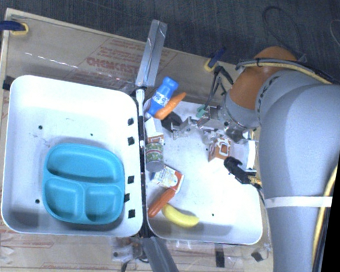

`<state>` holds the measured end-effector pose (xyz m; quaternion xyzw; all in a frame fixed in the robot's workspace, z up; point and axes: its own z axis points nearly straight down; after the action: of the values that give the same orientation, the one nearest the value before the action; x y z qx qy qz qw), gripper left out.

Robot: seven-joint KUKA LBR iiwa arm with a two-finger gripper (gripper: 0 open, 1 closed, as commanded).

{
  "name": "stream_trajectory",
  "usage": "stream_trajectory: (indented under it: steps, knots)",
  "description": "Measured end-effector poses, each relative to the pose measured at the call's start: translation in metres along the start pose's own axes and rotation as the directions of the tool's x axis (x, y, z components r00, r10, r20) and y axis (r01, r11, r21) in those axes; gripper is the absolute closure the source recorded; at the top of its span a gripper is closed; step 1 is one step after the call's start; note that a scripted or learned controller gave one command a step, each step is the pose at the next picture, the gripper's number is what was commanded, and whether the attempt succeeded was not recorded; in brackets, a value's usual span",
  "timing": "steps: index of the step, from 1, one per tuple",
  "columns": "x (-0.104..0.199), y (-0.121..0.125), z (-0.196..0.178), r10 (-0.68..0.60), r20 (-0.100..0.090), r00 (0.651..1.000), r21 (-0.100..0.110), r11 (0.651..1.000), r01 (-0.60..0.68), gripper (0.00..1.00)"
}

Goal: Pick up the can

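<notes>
Two white bins side by side on the counter [75,45]. Arm [295,159] covers the right bin's [224,199] right side. Left bin [40,104] holds a blue divided tray [81,183]. Gripper [213,128] low at the right bin's far end; can't tell jaw state. Can [154,150] lies against the divider, left of gripper, clear of it. Banana [180,216] and carrot [160,201] at near edge.

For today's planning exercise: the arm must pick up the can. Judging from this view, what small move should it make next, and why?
Probably shift the gripper toward the view's left, until it is above the small cylindrical metal can with a printed label. The can lies by the left wall of the right shallow white bin, apart from the gripper, which is over that bin's upper middle.
</notes>
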<state>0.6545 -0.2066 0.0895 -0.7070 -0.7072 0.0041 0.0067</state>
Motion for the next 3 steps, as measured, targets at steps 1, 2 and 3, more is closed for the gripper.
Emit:
stream_trajectory:
  steps: [1, 2, 3]
  knots:
    - [-0.003, 0.002, -0.069, 0.037, 0.003, 0.999, -0.015, 0.999, -0.037, 0.00]
    - [0.003, -0.090, 0.000, 0.264, 0.000, 0.964, -0.010, 0.964, -0.264, 0.00]
    - [0.004, -0.020, -0.002, 0.270, 0.000, 0.963, -0.009, 0.963, -0.270, 0.00]
